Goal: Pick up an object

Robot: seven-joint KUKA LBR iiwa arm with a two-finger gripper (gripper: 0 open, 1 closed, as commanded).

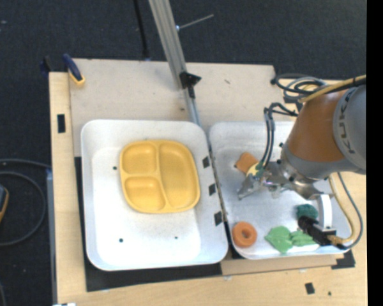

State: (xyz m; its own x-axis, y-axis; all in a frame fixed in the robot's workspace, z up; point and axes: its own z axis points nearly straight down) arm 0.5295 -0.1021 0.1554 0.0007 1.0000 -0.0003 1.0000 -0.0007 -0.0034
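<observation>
In the right bin (pixel 226 139) lie an orange block (pixel 245 163) near the middle, an orange ring (pixel 244 234) at the front left, and a green crumpled object (pixel 287 238) at the front. A dark green piece (pixel 307 210) sits beside the arm. My gripper (pixel 252 185) hangs low over the right bin, just below the orange block and above the ring. Its metal fingers point left, and I see nothing held between them.
The left bin (pixel 102 234) holds a yellow divided plate (pixel 159 175). A metal pole (pixel 171 43) slants over the bench behind the bins. Cables (pixel 293 88) loop at the back right. The arm's orange band (pixel 316 132) covers the right bin's far right part.
</observation>
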